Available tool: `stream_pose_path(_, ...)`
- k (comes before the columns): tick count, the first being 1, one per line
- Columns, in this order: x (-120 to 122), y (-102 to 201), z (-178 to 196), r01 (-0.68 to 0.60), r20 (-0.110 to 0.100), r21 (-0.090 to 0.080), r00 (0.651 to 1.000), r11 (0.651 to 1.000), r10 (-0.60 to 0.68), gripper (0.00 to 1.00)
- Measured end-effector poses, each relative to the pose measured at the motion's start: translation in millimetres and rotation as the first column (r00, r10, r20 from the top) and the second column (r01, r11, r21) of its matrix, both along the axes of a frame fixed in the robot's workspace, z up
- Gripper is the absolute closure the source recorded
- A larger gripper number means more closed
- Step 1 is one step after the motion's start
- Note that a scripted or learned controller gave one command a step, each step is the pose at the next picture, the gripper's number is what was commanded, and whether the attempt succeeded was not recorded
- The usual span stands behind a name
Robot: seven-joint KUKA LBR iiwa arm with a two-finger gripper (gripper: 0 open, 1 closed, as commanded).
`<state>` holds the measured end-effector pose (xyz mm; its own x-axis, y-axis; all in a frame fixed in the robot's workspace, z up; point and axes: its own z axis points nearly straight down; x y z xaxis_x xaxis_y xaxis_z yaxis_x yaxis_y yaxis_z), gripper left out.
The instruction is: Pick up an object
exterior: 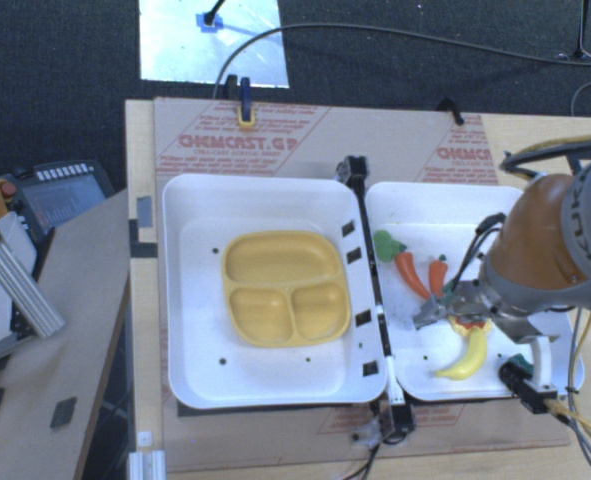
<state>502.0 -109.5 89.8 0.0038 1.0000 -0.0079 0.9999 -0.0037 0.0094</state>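
- The right bin (405,208) holds the likely targets: a yellow toy banana (465,358) near its front edge and two orange toy carrots (412,274) with green tops further back, lying side by side near the divider.
- The jaws (445,311) sit low in the right bin, just above the banana's upper end and just in front of the carrots; whether they are spread or closed I cannot tell, since the metal tips merge with a small patch of red and yellow beneath them.
- Nothing is plainly caught between them, so I judge no object is lifted yet.
- The banana looks like smooth moulded plastic, curved and tapering: probably light, stiff and somewhat slippery. Its thicker middle, taken across the curve, seems the surest place to grip; the pointed ends would likely slide out.
- The carrots are slim cones with a glossy skin, likely as light and hard; a grip across the wider shoulder under the leaves would suit.
- The left bin (190,298) carries a yellow divided tray (280,288), shallow with three compartments and rounded corners, matte plastic, broad and flat, so awkward for narrow jaws except at its rim.
- Both bins are white, shallow and smooth-walled, resting on a printed cardboard sheet (305,138) over the counter (140,148).
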Motion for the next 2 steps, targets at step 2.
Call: stream_pose_path(2,8,3,61,-0.008,-0.004,0.007,1.000,1.000,0.008,1.00)
